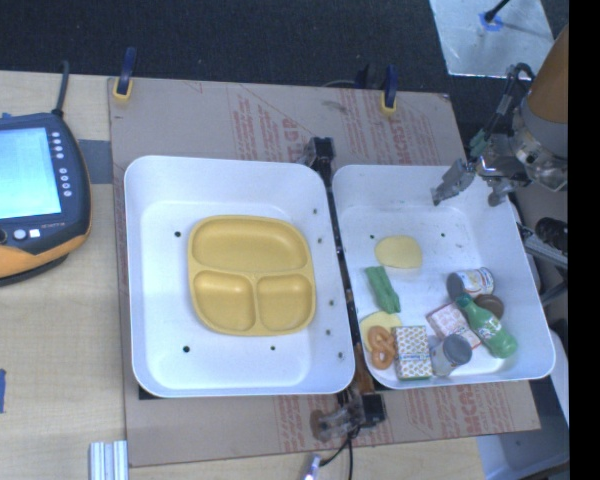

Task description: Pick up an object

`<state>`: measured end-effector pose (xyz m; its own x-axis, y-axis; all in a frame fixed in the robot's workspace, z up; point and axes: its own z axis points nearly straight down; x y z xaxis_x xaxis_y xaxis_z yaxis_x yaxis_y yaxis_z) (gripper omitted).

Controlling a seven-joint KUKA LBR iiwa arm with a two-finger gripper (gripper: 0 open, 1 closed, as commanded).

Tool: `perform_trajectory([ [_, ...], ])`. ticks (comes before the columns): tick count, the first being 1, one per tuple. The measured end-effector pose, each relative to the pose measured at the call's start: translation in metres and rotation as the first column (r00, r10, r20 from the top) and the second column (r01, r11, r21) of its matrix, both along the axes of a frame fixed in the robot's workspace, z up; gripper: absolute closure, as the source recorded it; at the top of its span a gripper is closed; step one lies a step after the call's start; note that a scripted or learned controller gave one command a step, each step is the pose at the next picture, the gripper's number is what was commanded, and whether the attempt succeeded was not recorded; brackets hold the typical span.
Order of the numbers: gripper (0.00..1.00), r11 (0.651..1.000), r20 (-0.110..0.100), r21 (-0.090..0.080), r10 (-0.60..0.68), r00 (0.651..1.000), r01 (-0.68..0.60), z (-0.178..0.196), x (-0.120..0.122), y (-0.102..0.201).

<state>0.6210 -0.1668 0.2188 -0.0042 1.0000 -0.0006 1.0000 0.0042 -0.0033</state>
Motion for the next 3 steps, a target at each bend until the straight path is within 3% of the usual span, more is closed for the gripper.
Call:
perform_trajectory([
  [1,0.00,1.000,-0.002,0.000,0.002,1.000,-0.002,-0.083,0.005,0.070],
  [2,0.00,1.000,-0.001,-0.001,0.001,1.000,-0.001,-0.118,-0.019,0.056],
  [3,0.00,1.000,-0.002,0.000,0.001,1.000,-0.001,-0.128,-0.070,0.074],
])
